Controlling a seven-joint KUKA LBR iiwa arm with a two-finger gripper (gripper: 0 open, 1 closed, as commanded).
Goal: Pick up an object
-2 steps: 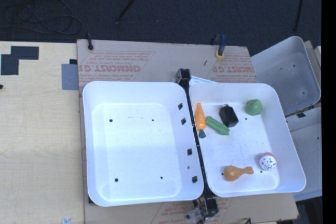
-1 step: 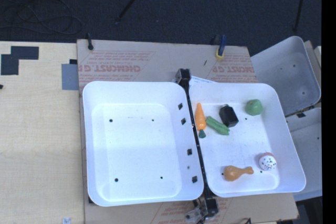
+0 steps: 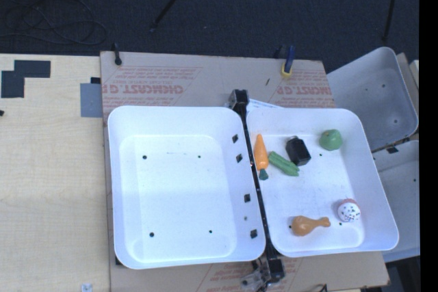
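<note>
**Objects are all in the right bin, here's how they lie**

Objects first, since you've got six to pick from, all in the right bin (image 3: 383, 215).

- The orange carrot (image 3: 261, 151) lies tight against the divider on the bin's left side. Its long axis runs nearly straight up and down the view, with the narrow tip at the far end.
- The green pod (image 3: 283, 164) is just beside it, maybe touching near the carrot's lower end. It's long and slim, slanting from upper left to lower right.
- The black block (image 3: 298, 150) is stubby and a bit tilted, right at the pod's upper side.
- The green ball (image 3: 331, 139) is round and sits by itself toward the far right corner.
- The tan drumstick (image 3: 309, 224) is near the front wall. Its long axis is roughly level, fat end left, thin end pointing right.
- The white ball (image 3: 348, 210) is speckled with a pinkish top, near the drumstick's thin end.

As for the gripper, you can't tell whether it's open or closed.

The left bin (image 3: 178, 188) butts up alongside. Both bins rest on printed cardboard (image 3: 171, 82) over the wooden bench (image 3: 48, 181).
</note>
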